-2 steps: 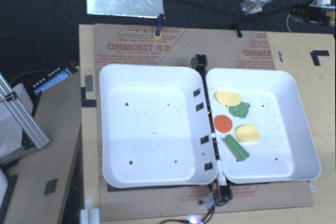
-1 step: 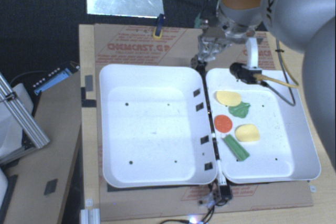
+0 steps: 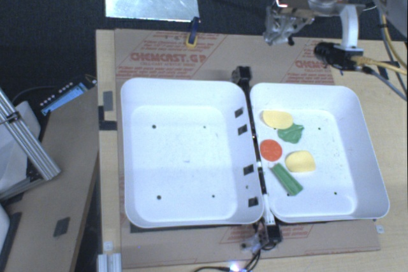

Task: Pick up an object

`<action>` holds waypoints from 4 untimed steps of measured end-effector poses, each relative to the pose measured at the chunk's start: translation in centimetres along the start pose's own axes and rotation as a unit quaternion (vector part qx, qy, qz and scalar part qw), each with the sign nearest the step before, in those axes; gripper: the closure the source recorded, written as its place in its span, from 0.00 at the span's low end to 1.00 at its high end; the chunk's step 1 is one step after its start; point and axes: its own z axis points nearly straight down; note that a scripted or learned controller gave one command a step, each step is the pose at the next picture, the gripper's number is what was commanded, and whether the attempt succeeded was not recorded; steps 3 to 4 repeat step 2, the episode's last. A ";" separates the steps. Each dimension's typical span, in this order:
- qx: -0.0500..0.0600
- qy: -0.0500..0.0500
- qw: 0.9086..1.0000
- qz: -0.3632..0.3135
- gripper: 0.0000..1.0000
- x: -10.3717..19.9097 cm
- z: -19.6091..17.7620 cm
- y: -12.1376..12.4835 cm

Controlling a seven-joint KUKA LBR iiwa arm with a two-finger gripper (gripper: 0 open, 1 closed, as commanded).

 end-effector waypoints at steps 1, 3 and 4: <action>0.013 0.000 1.000 -0.004 1.00 9.1 12.8 -0.3; 0.006 0.000 1.000 0.000 1.00 8.5 10.8 0.1; 0.006 0.000 1.000 0.000 1.00 8.5 10.8 0.1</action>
